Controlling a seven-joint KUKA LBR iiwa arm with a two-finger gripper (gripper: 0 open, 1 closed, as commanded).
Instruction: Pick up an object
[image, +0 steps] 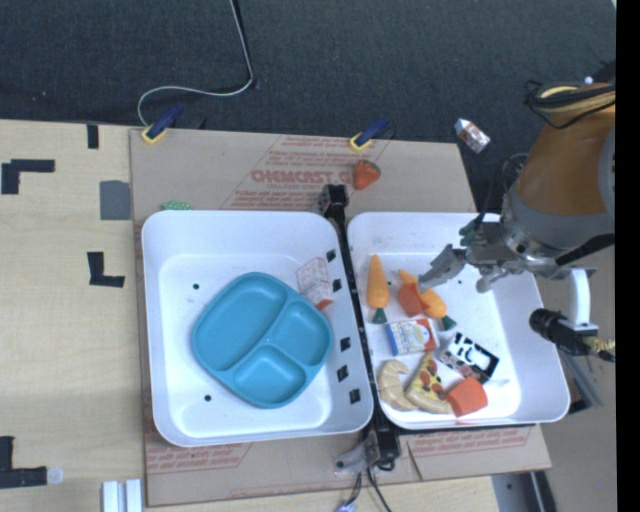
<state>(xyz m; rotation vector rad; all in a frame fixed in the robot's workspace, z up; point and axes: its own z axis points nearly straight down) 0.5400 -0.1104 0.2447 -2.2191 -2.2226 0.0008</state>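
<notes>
The right white bin (520, 330) holds several small things: an orange carrot (376, 282), red and orange toy pieces (412, 298), a white and blue packet (408, 336), a black and white item (471, 356), a pizza slice (430, 384) and a red block (467, 397). My gripper (466, 274) hangs over the bin's upper right part, just right of the red and orange pieces. Its fingers (440, 268) are spread open with nothing between them.
The left white bin (170, 300) holds a blue divided plate (262, 338) and a small white and red packet (316, 278). A red toy (366, 176) lies on the cardboard behind the bins. A silver object (471, 133) sits at the back right.
</notes>
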